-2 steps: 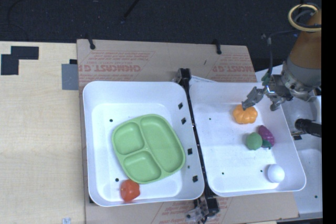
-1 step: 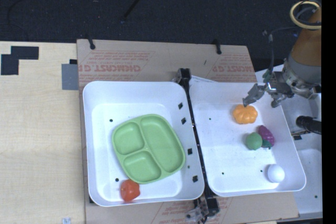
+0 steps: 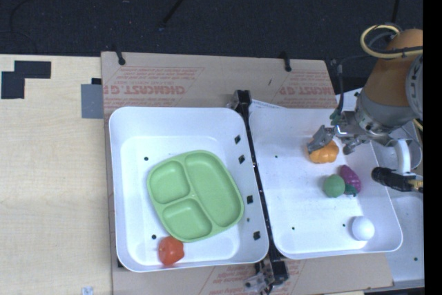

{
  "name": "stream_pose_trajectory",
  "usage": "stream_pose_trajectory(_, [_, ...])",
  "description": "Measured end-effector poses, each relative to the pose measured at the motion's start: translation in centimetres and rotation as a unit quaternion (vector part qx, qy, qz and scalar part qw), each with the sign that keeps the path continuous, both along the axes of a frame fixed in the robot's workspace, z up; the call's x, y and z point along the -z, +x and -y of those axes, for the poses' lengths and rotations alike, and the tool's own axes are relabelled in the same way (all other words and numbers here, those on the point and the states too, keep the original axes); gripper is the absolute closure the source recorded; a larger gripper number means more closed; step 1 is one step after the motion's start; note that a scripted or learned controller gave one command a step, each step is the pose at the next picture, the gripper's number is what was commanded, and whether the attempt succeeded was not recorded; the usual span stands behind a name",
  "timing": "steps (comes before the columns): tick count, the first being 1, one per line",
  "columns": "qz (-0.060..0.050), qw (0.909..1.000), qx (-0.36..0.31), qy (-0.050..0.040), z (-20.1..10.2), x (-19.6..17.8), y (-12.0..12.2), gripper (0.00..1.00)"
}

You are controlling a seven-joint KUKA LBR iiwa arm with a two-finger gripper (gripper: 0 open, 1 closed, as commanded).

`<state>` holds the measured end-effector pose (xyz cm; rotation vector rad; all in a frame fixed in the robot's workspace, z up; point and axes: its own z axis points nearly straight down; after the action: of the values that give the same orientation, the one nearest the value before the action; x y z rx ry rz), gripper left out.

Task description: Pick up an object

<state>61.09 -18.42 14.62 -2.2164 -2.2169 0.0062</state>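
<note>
In the right bin, an orange object lies near the far side. My gripper hangs right over it, open, with one grey finger at the object's left top and the other to its right. I cannot tell whether the fingers touch it. A green ball sits just in front, touching a purple object. A white ball rests near the bin's front right corner.
The left bin holds a green divided plate and a red-orange object at its front edge. A black divider separates the bins. The arm's grey and orange body stands over the right bin's far right corner.
</note>
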Motion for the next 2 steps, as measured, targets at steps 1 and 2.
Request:
stream_pose_trajectory(1, [0.001, 1.0000, 0.000, -0.0002, -0.1, 5.4, -0.1, 0.00])
stream_pose_trajectory(2, [0.002, 1.0000, 0.000, -0.0004, -0.1, 4.0, 0.0, 1.00])
